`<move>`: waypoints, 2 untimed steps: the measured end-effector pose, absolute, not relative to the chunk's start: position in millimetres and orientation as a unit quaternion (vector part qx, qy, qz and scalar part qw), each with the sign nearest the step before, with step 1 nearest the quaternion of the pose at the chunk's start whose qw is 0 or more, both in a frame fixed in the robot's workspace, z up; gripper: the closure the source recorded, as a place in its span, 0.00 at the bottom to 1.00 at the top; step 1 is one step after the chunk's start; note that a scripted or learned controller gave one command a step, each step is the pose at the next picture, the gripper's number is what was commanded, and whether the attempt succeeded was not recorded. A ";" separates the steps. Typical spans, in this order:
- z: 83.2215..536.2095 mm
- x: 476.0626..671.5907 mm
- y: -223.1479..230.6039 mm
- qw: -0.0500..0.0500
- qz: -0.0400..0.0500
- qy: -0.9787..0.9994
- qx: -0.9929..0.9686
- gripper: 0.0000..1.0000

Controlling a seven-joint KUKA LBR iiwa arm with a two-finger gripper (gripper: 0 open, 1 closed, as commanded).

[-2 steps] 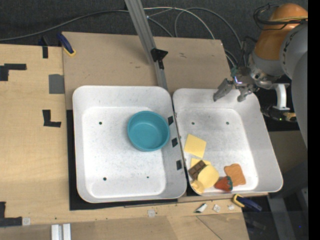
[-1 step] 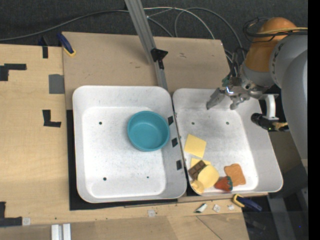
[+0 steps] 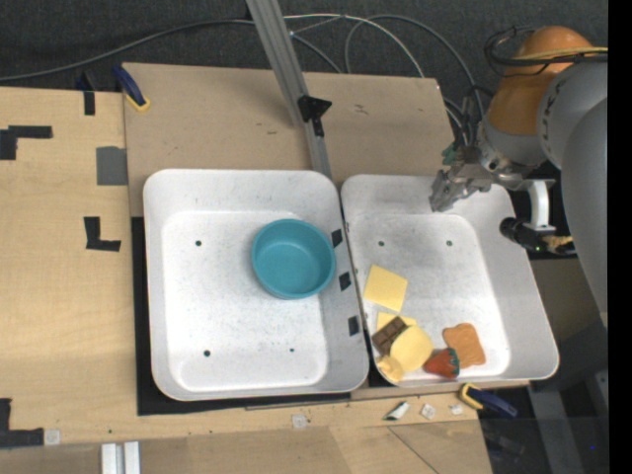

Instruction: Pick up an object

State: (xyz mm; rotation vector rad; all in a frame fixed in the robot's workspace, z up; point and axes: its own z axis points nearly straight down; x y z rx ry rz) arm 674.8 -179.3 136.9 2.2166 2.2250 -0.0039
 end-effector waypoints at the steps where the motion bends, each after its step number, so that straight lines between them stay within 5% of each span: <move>1: 181.5 672.0 -174.5 0.002 0.001 0.708 0.707 1.00; 2: 244.2 672.7 -179.5 0.002 0.001 0.708 0.707 1.00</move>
